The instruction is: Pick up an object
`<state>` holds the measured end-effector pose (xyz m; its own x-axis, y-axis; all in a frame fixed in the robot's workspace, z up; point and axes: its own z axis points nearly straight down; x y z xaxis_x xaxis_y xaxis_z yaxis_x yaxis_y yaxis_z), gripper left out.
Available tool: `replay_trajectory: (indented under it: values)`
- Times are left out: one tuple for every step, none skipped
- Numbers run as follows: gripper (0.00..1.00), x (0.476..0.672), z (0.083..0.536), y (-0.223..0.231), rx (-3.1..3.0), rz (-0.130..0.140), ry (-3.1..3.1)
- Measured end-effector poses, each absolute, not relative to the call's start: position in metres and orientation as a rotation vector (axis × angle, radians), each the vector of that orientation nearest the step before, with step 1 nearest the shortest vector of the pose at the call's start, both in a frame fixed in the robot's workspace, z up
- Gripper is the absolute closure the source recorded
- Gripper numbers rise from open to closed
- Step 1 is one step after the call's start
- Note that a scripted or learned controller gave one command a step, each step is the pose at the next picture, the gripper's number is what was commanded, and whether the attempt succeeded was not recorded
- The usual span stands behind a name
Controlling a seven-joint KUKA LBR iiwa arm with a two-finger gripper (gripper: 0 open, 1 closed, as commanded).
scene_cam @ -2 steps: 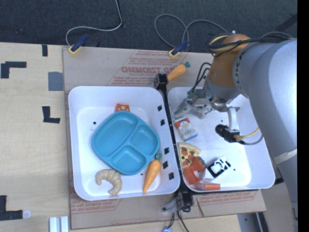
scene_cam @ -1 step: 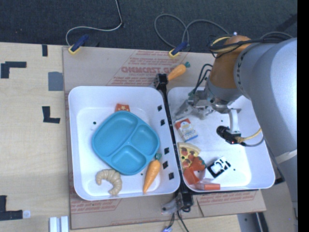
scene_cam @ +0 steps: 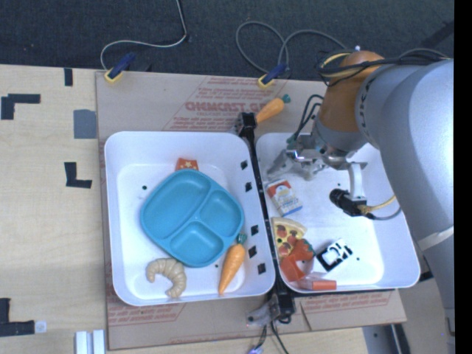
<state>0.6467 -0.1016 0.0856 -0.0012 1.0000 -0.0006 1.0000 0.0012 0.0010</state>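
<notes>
near edge of left white bin [scene_cam: 118, 198]: orange toy carrot [scene_cam: 231, 265], tan croissant [scene_cam: 168, 275], blue divided plastic plate [scene_cam: 192, 217]. right white bin [scene_cam: 398, 249]: pizza slice toy [scene_cam: 287, 231], small red-white carton [scene_cam: 284, 196]. beyond, metal two-finger gripper [scene_cam: 295, 161] above bin's far left corner, fingers apart, clamping nothing.

dark carpet [scene_cam: 88, 13] — pale wooden bench [scene_cam: 44, 198], cardboard sheet [scene_cam: 177, 105]
</notes>
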Motion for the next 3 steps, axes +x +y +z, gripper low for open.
replay_trajectory:
  values:
    - [0.00, 0.6313, 0.0858, -0.0948, 2.218, 0.000, 2.220]
    - [0.00, 0.6359, 0.0857, -0.0986, 2.219, 0.002, 2.223]
    - [0.00, 0.6395, 0.0856, -0.0940, 2.219, 0.000, 2.221]
